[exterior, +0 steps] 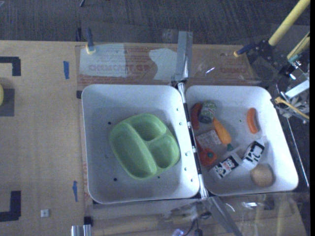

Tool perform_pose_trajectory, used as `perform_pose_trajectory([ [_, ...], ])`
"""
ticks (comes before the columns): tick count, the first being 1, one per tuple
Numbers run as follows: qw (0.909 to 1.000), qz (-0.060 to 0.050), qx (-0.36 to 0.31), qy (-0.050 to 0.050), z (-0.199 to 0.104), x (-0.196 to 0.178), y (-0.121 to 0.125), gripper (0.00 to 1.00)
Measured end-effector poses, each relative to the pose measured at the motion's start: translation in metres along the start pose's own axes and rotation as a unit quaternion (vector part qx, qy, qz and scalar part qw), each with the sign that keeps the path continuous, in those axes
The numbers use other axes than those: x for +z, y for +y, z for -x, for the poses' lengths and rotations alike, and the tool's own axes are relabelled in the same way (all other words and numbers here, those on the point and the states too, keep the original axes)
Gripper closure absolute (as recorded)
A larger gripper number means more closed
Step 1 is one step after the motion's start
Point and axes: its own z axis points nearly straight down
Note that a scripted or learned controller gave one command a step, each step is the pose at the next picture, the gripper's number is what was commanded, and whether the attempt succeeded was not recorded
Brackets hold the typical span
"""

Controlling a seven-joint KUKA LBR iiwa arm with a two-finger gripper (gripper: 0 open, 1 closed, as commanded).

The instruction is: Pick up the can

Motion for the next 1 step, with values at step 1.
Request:
perform_pose_trajectory([
  [1,0.9991,0.000,-0.043,0.000,-0.0266,-0.0993,0.0241,1.00],
])
